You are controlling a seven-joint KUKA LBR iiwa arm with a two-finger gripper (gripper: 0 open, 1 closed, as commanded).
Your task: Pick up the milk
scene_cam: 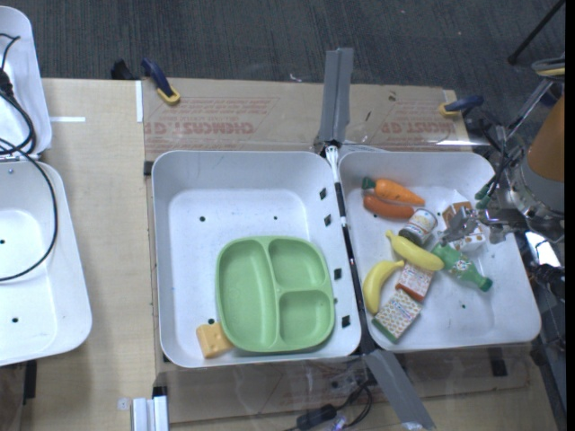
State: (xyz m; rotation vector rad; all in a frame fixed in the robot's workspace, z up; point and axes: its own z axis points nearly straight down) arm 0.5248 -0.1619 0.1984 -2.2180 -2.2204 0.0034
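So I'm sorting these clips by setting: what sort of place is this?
Probably a robot lab bench: two white bins clamped to a board, toy food like a banana, and the arm's gripper reaching in.

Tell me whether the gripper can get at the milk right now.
Probably yes, tightly: the milk lies uncovered, but bananas press against its top and left, and a box against its lower end. The gripper hovers close by.

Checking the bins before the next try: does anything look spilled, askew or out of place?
Nothing is spilled. The right bin holds a jumble: bananas, carrots and small cartons lying tilted against each other. In the left bin, a cheese wedge sits beside the green tray.
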